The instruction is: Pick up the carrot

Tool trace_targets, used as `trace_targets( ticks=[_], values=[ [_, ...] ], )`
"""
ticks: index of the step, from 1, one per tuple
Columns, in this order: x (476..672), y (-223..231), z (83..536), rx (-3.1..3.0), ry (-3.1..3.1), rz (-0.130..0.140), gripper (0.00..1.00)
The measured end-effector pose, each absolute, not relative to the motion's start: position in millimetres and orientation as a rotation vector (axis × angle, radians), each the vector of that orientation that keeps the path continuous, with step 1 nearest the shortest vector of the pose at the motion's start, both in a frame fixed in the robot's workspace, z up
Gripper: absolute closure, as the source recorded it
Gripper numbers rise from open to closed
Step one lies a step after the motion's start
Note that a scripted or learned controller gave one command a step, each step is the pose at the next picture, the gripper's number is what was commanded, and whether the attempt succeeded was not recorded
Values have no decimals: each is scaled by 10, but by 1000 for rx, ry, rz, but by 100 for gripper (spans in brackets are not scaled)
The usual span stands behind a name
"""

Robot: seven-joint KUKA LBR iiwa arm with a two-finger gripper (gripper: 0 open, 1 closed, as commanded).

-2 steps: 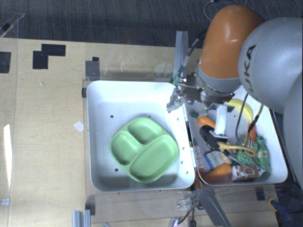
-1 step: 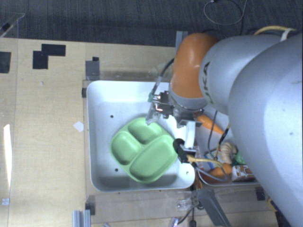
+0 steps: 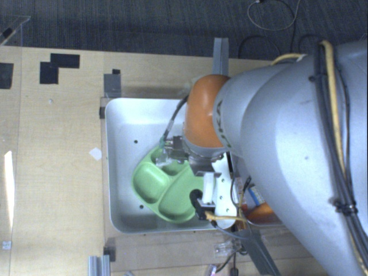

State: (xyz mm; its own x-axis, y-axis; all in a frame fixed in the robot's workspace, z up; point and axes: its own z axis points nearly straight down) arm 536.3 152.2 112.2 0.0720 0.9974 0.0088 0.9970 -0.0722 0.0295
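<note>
Looking from the left, a shallow white plastic bin (image 3: 121,154) holds a light-green divided plastic plate (image 3: 150,183), and the gripper (image 3: 174,153) hangs low over the plate's upper edge. Whether it is clenched or released I cannot tell, because the big grey arm (image 3: 287,142) hides it. Further right an orange lump peeks from under the arm, probably the carrot (image 3: 263,213), so the whole pick remains to do.

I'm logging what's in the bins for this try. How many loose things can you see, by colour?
Green: 1, a divided green dish in the left bin.
Orange: 1, an orange thing largely hidden under the arm, possibly the carrot.
Total: 2 visible; the arm covers the area to the right.
</note>
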Motion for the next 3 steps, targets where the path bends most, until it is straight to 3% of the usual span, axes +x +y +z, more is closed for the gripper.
trace_targets(
  ticks=[1, 2, 3],
  values=[
    [5112, 2079, 977, 2493, 1886, 47, 0],
    [4988, 2319, 965, 2407, 1992, 52, 0],
    [5025, 2351, 957, 2534, 1845, 43, 0]
  ],
)
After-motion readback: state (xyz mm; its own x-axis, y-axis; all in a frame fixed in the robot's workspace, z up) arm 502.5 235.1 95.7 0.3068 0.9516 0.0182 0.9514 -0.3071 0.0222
